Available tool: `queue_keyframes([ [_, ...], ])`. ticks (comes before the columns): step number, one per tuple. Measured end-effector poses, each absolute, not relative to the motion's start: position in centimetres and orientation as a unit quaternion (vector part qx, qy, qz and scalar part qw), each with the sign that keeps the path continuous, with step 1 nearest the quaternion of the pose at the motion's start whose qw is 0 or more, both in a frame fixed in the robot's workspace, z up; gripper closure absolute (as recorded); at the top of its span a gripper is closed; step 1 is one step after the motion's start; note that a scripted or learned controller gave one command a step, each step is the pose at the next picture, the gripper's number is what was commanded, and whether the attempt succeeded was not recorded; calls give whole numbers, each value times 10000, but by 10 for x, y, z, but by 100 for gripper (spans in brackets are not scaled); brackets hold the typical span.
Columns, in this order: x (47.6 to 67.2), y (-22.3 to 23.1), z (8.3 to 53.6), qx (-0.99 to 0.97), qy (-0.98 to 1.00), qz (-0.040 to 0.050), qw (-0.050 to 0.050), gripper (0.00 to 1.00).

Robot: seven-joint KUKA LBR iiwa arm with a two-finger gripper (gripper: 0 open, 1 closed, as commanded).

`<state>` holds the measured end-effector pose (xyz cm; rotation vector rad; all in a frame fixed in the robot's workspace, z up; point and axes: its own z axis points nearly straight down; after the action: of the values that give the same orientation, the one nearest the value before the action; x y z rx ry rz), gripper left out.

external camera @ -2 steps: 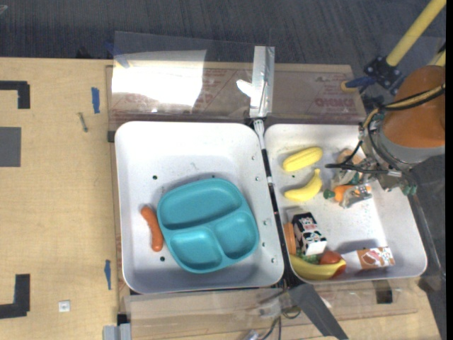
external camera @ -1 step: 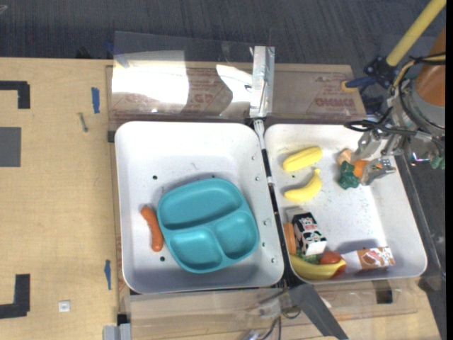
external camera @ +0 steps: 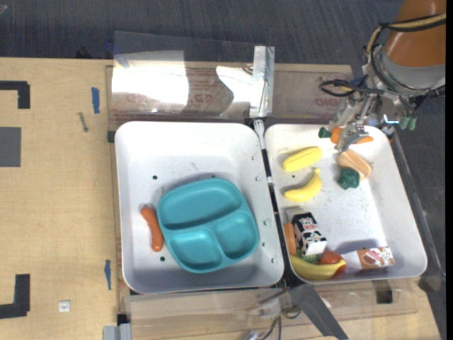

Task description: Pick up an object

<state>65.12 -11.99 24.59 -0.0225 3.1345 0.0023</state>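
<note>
The pale wooden surface [external camera: 49, 211] runs wide and bare to the left, marked with black tape corners, and dark carpet shows beyond its far edge. On it sit two shallow white bins side by side. The left white bin [external camera: 141, 147] holds a big teal three-compartment plastic tray [external camera: 207, 223], with an orange toy hot dog sausage [external camera: 152, 227] lying just beside the tray's left rim; the far half of this bin is open floor. The right white bin [external camera: 396, 211] is more crowded along its edges, though its middle stays free. The grey arm with its orange band [external camera: 417, 27] comes in at the top right, partly cut off by the frame. Its tool [external camera: 350, 134] hangs over the far right corner of the right bin, tangled with cables, and I cannot tell how its fingers stand.

Near the tool lie a tan toy bun [external camera: 354, 162], a small dark green piece [external camera: 348, 179] and something orange, too blurred to name. Left of these are a yellow toy corn cob [external camera: 302, 158] and a small yellow banana [external camera: 304, 187]. At the near edge cluster a black-and-white carton [external camera: 308, 233], a larger yellow banana [external camera: 311, 268], a red toy tomato [external camera: 330, 258] and an orange-and-white packet [external camera: 376, 258].
</note>
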Motion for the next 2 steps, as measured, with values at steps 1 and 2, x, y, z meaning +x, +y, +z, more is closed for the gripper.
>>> queue_keyframes([
  [1, 668, -55, 226, 12, 10000, 17, 18, 100],
  [2, 670, -56, 240, 17, 10000, 10, 86, 100],
])
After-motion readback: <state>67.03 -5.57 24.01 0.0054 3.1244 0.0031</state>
